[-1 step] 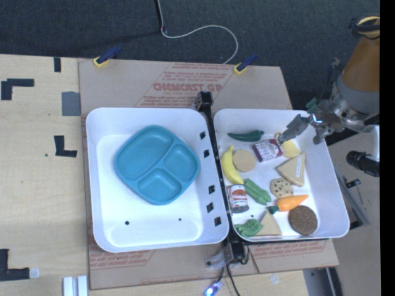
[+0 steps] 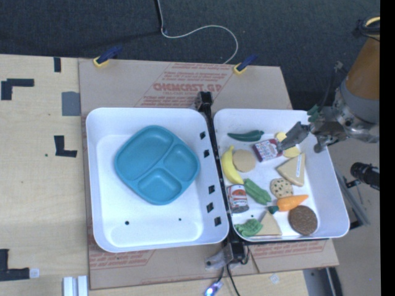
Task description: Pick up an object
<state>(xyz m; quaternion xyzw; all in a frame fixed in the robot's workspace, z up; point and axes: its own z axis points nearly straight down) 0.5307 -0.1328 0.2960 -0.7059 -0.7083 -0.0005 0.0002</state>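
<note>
Blue plate (image 2: 157,164), yellow banana (image 2: 231,166), orange carrot (image 2: 290,203), white bins (image 2: 99,184)

I see the tool (image 2: 307,134) hovering over the right bin (image 2: 333,196) near its far right corner, just above the toy food, with nothing between its fingers. Below it lie a green pepper (image 2: 245,135), a purple packet (image 2: 266,149), a banana (image 2: 231,166), a cheese wedge (image 2: 293,170), a cookie (image 2: 281,187), a carrot (image 2: 290,203), a small can (image 2: 238,198) and a brown patty (image 2: 303,219). The left bin (image 2: 102,165) holds a blue divided plate (image 2: 157,164), set toward its far edge. Both bins sit on cardboard (image 2: 179,85) on the counter (image 2: 37,184)
</note>
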